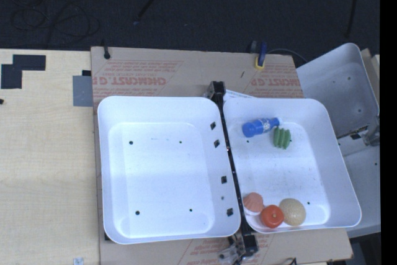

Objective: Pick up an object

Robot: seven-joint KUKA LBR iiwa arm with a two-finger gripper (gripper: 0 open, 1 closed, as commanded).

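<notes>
The right bin (322,152) holds several small objects. A blue bottle (259,126) lies on its side near the bin's far left, and a small green ridged piece (282,137) sits just right of it. Along the near wall sit a pale pink round item (252,202), a red tomato-like ball (272,216) and a beige ball (293,211), close together.
The left bin (118,133) lies beside the right one, joined by a black hinge strip (226,158). Both rest on a cardboard sheet (155,74) on the wooden bench. A grey metal panel (341,80) stands at the right.
</notes>
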